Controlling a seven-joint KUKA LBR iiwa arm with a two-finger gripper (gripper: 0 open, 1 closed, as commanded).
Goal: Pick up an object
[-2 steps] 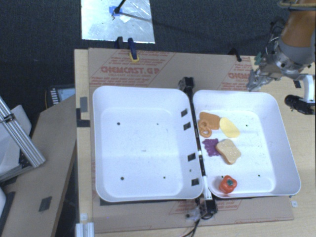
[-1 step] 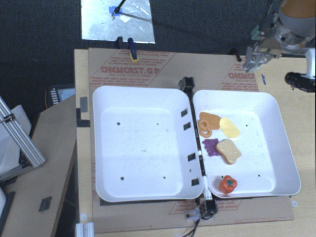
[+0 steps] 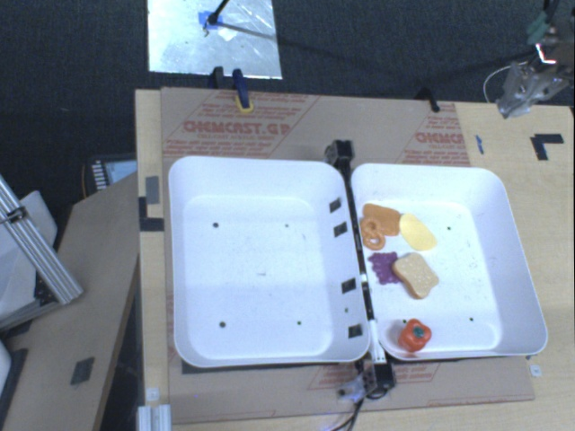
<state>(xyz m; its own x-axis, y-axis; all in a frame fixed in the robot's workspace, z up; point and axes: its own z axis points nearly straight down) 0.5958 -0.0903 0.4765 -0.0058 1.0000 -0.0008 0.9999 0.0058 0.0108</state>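
Note:
The right white bin (image 3: 485, 241) holds several small toy foods grouped near its left wall. An orange-brown piece (image 3: 381, 216) lies at the top of the group, with an orange ring (image 3: 372, 237) just below it. A yellow oval (image 3: 417, 232) sits to their right. Lower down, a purple grape cluster (image 3: 384, 267) touches a tan bread slice (image 3: 416, 276). A red-orange pepper (image 3: 414, 334) rests alone by the bin's front wall.
The left white bin (image 3: 260, 259) adjoins the right one along a black clipped seam (image 3: 355, 250). A shiny metal sheet (image 3: 214, 25) lies beyond the bench. An aluminium frame (image 3: 31, 250) stands at the left, and a grey fixture with cables (image 3: 530, 83) at the top right.

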